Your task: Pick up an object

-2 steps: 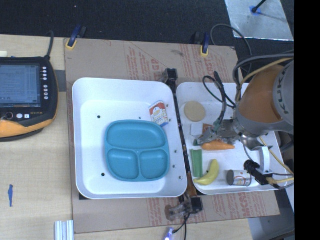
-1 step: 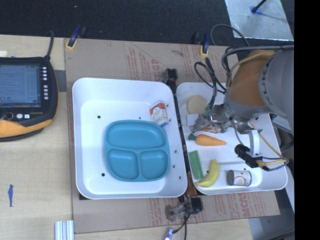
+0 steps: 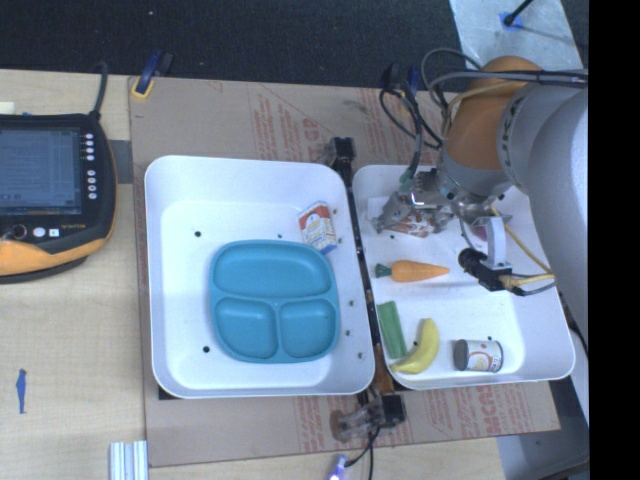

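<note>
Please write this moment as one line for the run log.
task: pick up object | gripper: low at far end of right bin | grasp: not confirmed | nearby: carrot, banana | left bin: blue tray

Two white bins sit side by side on the counter. The left bin holds a blue divided tray and, just beyond the tray's far right corner, a small carton. The right bin holds a carrot near its middle, with a green block, a banana and a small can along its near side. The arm reaches in from the right, its gripper low over the right bin's far end above a brownish item too hidden to name. A handheld screen lies at the counter's left.
</note>
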`<state>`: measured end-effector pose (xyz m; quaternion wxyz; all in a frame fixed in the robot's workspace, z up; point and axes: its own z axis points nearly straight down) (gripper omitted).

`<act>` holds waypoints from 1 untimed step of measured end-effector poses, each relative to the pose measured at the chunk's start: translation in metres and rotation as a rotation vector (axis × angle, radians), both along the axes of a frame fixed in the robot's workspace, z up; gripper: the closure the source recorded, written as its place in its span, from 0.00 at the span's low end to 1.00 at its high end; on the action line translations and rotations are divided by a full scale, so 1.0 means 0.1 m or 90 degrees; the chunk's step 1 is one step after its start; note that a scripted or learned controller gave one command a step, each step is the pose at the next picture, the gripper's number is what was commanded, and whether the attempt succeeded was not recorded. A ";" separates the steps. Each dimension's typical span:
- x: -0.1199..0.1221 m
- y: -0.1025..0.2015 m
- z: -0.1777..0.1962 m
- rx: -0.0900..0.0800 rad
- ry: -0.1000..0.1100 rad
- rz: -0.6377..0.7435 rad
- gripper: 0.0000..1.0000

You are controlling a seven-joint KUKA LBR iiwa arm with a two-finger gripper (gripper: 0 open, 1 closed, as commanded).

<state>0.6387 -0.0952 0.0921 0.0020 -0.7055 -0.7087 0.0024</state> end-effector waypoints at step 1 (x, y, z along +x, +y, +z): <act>0.12 -0.03 0.07 0.002 0.015 0.001 0.00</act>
